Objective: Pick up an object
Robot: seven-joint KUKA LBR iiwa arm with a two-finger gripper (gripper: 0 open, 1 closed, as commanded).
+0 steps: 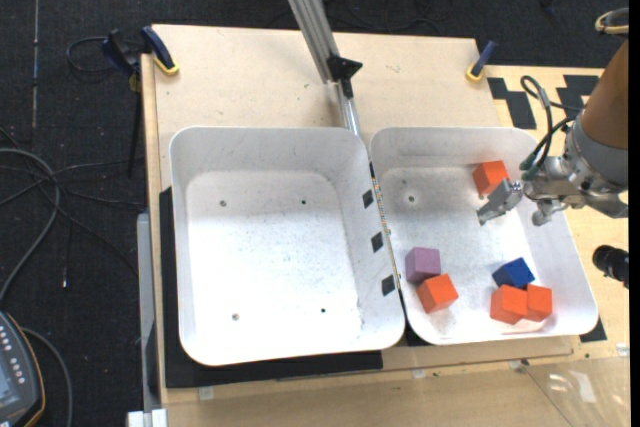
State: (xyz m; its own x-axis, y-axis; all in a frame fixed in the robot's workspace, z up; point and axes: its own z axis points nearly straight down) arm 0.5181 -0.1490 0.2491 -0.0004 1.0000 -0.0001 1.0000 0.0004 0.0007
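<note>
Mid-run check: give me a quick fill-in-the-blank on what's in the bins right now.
1. All the blocks lie in the ____ bin.
2. The purple block touches an ____ block.
3. The single blue block lies beside ____ orange blocks at the near right corner.
4. The gripper is closest to the lone orange block at the bin's ____ side.

Missing words: right; orange; two; far

No words, numbers or brand marks can be read anywhere. The black-and-white checker pattern (560,95) on the worktop (260,75), beyond the right bin (575,315), carries no legible characters.
</note>
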